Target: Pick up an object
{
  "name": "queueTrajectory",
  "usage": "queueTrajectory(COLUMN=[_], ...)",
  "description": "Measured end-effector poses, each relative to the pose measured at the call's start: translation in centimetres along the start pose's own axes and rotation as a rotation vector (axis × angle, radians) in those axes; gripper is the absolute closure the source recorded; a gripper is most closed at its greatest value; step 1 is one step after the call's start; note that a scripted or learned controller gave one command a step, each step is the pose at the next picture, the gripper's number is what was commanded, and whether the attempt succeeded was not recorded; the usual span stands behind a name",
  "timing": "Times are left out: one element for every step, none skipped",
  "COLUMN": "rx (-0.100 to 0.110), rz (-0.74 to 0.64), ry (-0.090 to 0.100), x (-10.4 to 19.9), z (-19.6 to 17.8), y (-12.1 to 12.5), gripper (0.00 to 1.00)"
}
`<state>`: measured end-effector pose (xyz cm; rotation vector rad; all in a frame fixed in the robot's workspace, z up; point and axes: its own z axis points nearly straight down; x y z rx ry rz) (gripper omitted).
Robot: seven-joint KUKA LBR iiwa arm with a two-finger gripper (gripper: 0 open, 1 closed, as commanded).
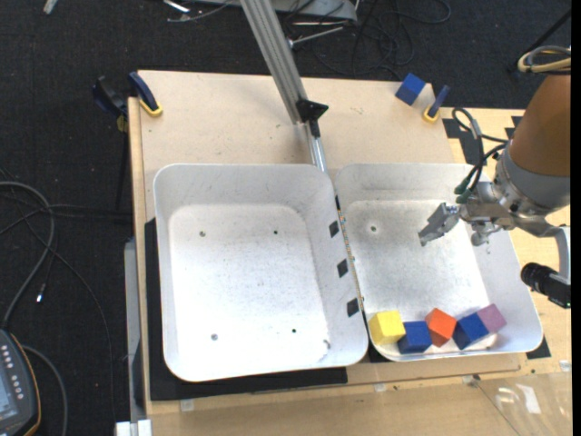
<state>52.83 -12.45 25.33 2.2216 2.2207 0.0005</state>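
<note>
Several small blocks lie in a row along the front edge of the right bin: a yellow block, a blue block, an orange block, another blue block and a purple block. My gripper hangs over the right part of that bin, well behind the blocks. It is open, and nothing sits between its fingers.
The left bin adjoins the right one along a shared rim at the middle. A lone blue block rests on the bench behind the right bin, near a clamp. A slanted metal pole crosses the back.
</note>
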Motion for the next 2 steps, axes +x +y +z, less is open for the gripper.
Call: queueTrajectory(rx=[-0.009, -0.003], rz=[-0.002, -0.009], ry=[-0.004, 0.000], x=[-3.1, 2.0], z=[-6.0, -4.6], y=[3.9, 11.5], gripper=[0.00, 0.00])
